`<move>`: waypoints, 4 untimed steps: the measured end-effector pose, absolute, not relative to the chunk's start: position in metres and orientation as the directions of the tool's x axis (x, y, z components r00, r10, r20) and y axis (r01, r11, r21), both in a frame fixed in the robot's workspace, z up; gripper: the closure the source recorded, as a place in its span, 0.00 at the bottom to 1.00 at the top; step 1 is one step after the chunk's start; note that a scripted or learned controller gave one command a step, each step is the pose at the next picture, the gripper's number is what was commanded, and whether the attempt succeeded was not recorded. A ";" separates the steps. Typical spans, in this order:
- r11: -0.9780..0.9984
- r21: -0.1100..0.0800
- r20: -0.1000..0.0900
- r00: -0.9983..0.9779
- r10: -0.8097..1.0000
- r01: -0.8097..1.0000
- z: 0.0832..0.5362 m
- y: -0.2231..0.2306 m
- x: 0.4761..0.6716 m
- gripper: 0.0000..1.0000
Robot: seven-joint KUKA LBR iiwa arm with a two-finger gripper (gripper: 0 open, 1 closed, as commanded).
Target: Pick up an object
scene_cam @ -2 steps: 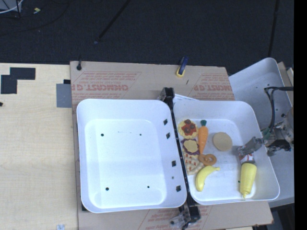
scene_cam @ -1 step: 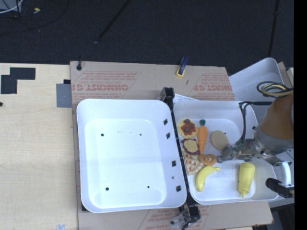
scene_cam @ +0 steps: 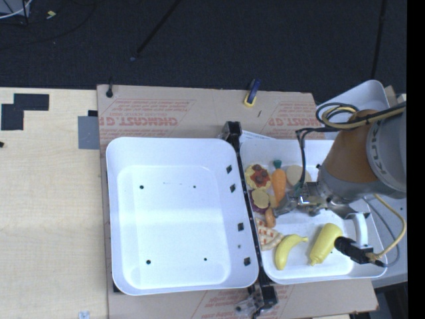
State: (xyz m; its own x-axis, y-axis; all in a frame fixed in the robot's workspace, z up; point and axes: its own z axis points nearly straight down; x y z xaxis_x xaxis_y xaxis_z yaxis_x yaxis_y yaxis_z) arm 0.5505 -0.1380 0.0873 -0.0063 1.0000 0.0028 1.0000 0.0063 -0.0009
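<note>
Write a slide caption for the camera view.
Arm lowers gripper beside carrot in right bin; two bananas lie nearby.

Toy foods [scene_cam: 279,208] in right bin [scene_cam: 332,272], beside left bin [scene_cam: 174,153].

The light is bright and even, the left bin [scene_cam: 172,214] shines very white with soft shadows at its walls, and everything looks a little fuzzy.
</note>
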 end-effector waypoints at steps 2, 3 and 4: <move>0.004 -0.010 0.001 -0.004 1.000 1.000 0.097 -0.141 0.636 1.00; 0.009 0.009 0.004 -0.009 1.000 1.000 0.194 -0.052 0.646 1.00; 0.010 -0.005 0.004 -0.010 1.000 1.000 0.187 0.048 0.623 1.00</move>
